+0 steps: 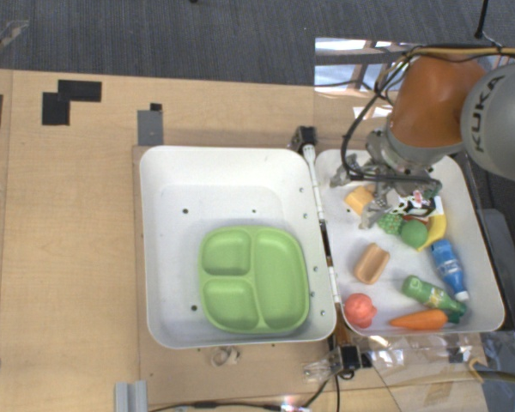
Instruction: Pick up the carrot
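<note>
Looking down at the bench [69, 256], there are two white bins side by side. The left bin [167, 230] has a green divided plate [254, 279] sitting toward its lower middle. The right bin [485, 290] is where all the toys are. The carrot [419, 320] lies flat along the bottom edge of that bin, lower right of the frame, just beside a green bottle [432, 295] above it and near a red ball [359, 310] to its left. The arm comes in from the upper right and its gripper [383, 214] hangs over the top part of the right bin, by a yellow wedge [359, 200] and a green toy [414, 233], well apart from the carrot. Honestly can't tell whether it's released or clenched, too much clutter there. A blue bottle [448, 266] and a tan bun-looking piece [371, 263] sit mid-bin.
</note>
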You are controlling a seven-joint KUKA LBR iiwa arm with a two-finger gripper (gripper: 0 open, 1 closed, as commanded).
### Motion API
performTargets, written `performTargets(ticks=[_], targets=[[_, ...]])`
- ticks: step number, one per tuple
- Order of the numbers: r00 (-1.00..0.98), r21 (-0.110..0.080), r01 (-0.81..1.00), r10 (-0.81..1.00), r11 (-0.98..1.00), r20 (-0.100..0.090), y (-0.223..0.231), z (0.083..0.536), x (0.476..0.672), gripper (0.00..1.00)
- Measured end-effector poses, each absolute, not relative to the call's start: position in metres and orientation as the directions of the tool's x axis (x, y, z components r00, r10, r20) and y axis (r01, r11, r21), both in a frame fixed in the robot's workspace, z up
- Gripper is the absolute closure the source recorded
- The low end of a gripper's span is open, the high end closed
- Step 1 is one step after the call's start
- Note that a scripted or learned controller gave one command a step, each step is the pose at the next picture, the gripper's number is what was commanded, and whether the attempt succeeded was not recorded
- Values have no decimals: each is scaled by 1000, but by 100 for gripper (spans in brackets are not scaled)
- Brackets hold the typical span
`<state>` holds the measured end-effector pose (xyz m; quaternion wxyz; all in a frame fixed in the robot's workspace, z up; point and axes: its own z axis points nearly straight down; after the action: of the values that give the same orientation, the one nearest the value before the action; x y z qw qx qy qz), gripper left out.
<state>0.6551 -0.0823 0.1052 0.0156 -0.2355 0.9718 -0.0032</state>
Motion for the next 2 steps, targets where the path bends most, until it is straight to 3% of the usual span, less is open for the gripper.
performTargets(ticks=[1, 2], targets=[[-949, -3, -316, -316, 949, -19, -84, 92, 666, 0], [-949, -4, -316, -316, 949, -19, -84, 92, 666, 0]])
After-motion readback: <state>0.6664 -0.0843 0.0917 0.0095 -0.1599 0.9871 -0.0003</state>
